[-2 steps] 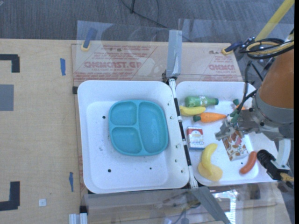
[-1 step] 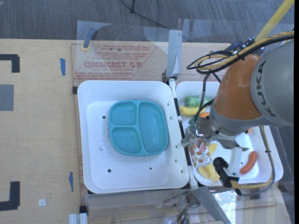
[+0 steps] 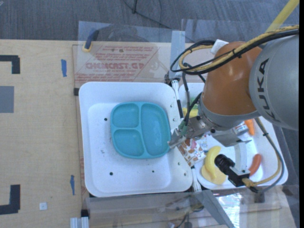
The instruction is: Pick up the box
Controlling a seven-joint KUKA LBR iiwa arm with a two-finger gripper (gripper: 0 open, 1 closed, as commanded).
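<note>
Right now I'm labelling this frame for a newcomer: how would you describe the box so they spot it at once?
Take the right-hand white bin, the one under the arm. Against its left wall, just below the gripper, lies the box: small, white with reddish print, unlike the plain yellow toy beside it.

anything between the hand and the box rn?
Nothing visible in between. The hand sits at the box's left end, over the divide between the two bins. The teal plate lies just left of the hand in the left bin; the banana lies right of the box. Neither blocks.
</note>
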